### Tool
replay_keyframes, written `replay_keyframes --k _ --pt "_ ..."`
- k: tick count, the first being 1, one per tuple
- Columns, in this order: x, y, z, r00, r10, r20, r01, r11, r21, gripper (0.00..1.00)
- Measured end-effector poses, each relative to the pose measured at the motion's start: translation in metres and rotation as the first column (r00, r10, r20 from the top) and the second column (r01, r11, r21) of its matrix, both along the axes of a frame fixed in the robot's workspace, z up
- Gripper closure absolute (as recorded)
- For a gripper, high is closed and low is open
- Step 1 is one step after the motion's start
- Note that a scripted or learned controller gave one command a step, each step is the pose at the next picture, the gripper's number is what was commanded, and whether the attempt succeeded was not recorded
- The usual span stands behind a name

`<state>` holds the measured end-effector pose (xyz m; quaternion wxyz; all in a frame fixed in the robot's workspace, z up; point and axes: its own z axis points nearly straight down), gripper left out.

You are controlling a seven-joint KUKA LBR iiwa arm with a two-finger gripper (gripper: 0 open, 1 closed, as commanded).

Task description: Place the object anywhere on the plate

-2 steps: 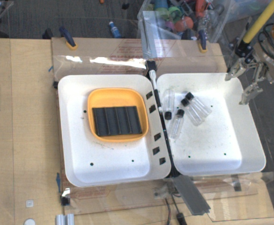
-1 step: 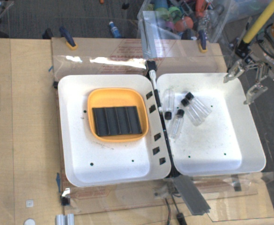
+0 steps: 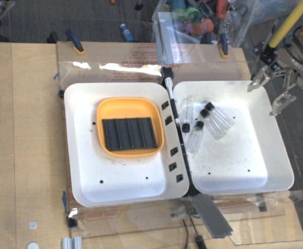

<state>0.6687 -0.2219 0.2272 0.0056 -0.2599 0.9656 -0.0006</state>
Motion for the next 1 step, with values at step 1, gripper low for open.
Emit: replay_keyframes --k 1 --pt "-0.0003 -0.0018 0.0076 0.997 -0.082 0.001 0.082 0.997 0.0 0.0"
